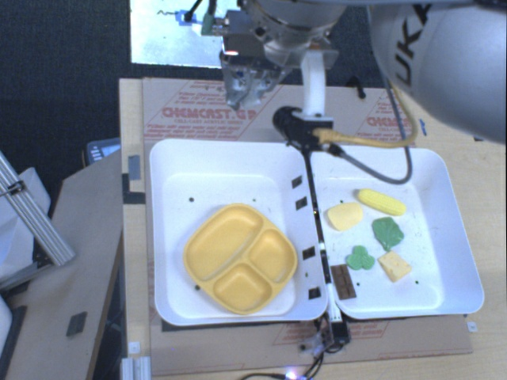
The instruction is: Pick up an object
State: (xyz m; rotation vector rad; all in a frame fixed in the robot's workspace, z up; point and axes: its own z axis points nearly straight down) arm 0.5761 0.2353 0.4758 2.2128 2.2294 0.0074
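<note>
A yellow plastic plate with three compartments (pixel 241 259) is lying in the left shallow white bin (pixel 170 172), sitting toward that bin's near right corner. Above the far edge of this bin, the metallic end effector (pixel 247 85) is hanging over the brown tabletop (pixel 133 117), well apart from every object; whether it is apart or together cannot be told from this blurred view, and nothing is showing in its grip. Moving right, a small dark brown rectangular block (pixel 343 282) is resting in the right shallow white bin (pixel 455 212), just beside the divider between the bins. Next, a green clover-shaped piece (pixel 360 259) is lying near a pale yellow rounded slice (pixel 344 216). Further right, a yellow corn cob toy (pixel 381 203) is lying at a slant, a green leafy piece (pixel 387 232) is sitting below it, and a pale yellow cheese-like wedge (pixel 394 267) is lying nearest the camera.
</note>
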